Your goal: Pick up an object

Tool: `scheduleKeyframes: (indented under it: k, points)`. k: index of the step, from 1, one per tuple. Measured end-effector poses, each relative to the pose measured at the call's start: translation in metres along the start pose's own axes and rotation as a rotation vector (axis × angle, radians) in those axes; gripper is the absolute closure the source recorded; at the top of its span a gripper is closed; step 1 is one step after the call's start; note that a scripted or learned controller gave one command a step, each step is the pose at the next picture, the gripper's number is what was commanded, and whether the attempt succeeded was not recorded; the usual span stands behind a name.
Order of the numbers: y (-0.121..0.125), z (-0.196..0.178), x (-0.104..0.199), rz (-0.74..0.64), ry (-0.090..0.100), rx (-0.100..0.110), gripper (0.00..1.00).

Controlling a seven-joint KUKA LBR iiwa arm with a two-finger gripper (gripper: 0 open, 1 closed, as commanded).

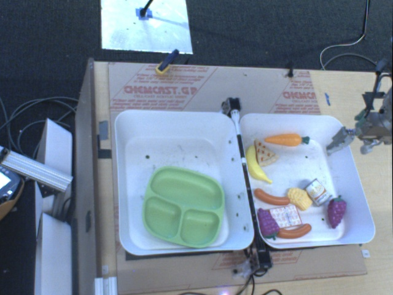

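The right bin (352, 165) holds several toy foods: an orange carrot (285, 140) at the back, a pizza slice (265, 153), a yellow banana (256, 166), a sausage (271, 196), a corn cob (299, 197), a small carton (317, 192), purple grapes (336, 211), a second purple bunch (267, 221), a printed packet (284, 215) and another sausage (293, 230). My gripper (344, 139) hangs at the bin's back right corner, above the rim and right of the carrot. Nothing shows in its grasp.
The left bin (132, 165) holds a green divided plate (183, 206). A dividing rim (242, 165) runs between the two bins. A yellow-tipped tool (166, 63) lies on the bench behind the left bin.
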State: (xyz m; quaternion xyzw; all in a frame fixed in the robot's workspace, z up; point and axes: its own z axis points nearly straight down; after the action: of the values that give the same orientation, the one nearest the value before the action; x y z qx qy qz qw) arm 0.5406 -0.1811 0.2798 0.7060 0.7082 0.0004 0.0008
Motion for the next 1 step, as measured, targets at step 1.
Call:
scheduleKeyframes:
  k: [1]
  points:
    - [-0.0214,0.1437,0.0292,0.001,0.001,0.003,0.00]
